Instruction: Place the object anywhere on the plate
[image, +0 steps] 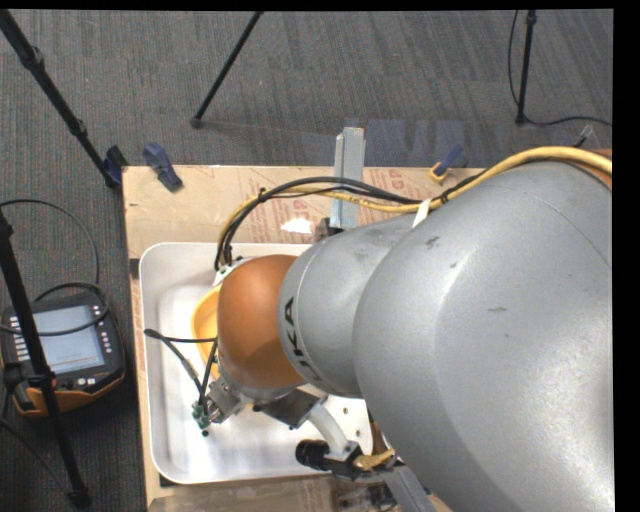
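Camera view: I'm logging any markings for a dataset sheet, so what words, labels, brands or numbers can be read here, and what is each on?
"KA": black letters, the visible end of a brand name, on the grey robot arm beside its orange band.
Red print on the brown cardboard sheet under the white bin: too blurred to read.
Screen of the grey and orange handheld control pendant on the floor: too small to read.

Grey carpet floor (300, 70), black tripod legs (228, 68), wooden bench (200, 205).
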